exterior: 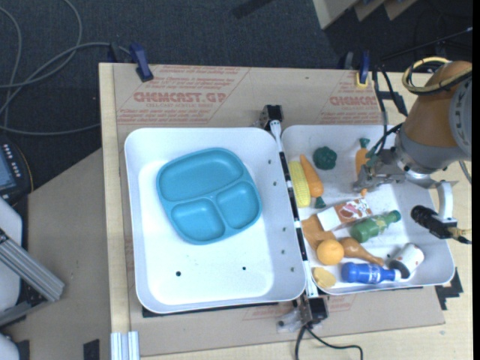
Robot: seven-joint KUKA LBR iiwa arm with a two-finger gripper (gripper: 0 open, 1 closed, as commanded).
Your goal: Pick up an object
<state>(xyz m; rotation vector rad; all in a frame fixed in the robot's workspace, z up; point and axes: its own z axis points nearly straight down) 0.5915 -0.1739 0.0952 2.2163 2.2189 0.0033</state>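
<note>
Probably the gripper (365, 177) is risking a miss or a double catch, because it is hanging over crowded objects in the right bin (442, 272), just above the green bottle (374, 226), jaw state unclear.

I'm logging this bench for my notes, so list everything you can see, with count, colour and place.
bins: 2, white, side by side on the bench
divided plate: 1, light blue, left bin
corn cob: 1, yellow, right bin, left edge
carrot: 1, orange, beside the corn
small lump: 1, dark green, right bin, top
bottle: 1, green, right bin, middle
orange ball: 1, right bin, lower left
bottle: 1, blue, right bin, bottom
clamps: 2, blue, bench's far edge
arm: 1, grey and orange, over right bin
jaws: 1 pair, low in right bin
</note>
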